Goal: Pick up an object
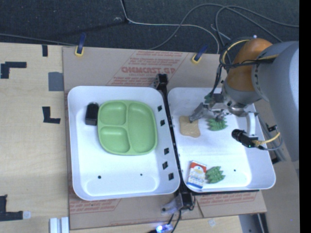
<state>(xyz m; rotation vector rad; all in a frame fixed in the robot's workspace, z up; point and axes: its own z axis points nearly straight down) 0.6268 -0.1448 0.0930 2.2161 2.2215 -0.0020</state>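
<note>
My gripper hangs low over the back part of the right bin. It is open, and I see nothing between its fingers. One fingertip sits just above a tan, toast-like piece. The other is next to a small green leafy toy. Near the front of the same bin lie a small red and white carton and a second green leafy toy.
The left bin holds a light green divided plate with a small black object at its left side. A black divider runs between the bins. The arm's orange band and cables occupy the back right.
</note>
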